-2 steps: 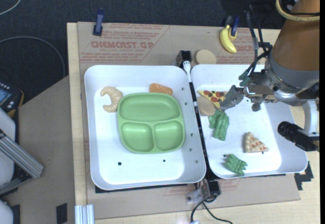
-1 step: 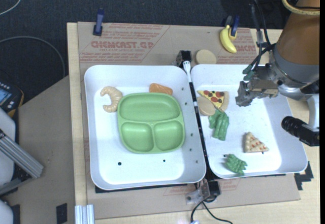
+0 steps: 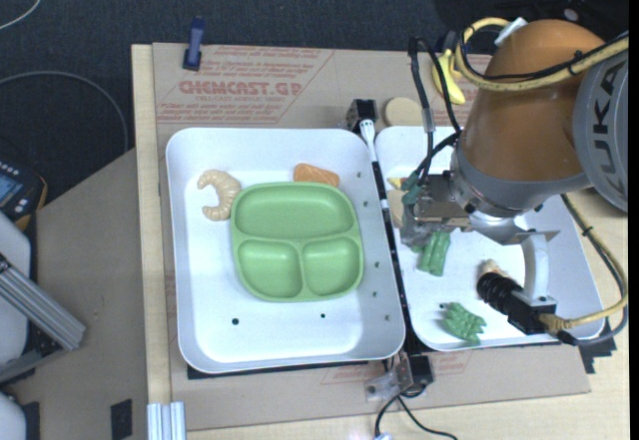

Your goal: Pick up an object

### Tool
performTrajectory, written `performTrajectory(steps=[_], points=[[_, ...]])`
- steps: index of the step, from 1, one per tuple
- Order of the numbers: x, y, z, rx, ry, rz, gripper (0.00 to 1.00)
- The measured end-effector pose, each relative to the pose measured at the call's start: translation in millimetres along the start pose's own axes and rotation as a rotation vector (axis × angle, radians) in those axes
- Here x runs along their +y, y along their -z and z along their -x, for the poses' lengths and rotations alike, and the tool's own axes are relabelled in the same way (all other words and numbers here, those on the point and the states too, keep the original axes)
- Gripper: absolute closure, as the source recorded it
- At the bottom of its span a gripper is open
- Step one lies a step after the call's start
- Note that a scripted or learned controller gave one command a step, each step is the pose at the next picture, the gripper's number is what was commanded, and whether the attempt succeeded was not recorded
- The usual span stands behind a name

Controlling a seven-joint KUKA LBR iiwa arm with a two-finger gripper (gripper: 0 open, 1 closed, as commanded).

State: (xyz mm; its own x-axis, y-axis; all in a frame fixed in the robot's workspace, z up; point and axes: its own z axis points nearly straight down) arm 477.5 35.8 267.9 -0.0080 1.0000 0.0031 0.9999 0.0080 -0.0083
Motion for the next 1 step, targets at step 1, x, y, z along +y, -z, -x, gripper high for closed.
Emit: performTrajectory(steps=[1], points=[[2.6,101.8,-39.2,0.000,-0.003,0.019,1.00]])
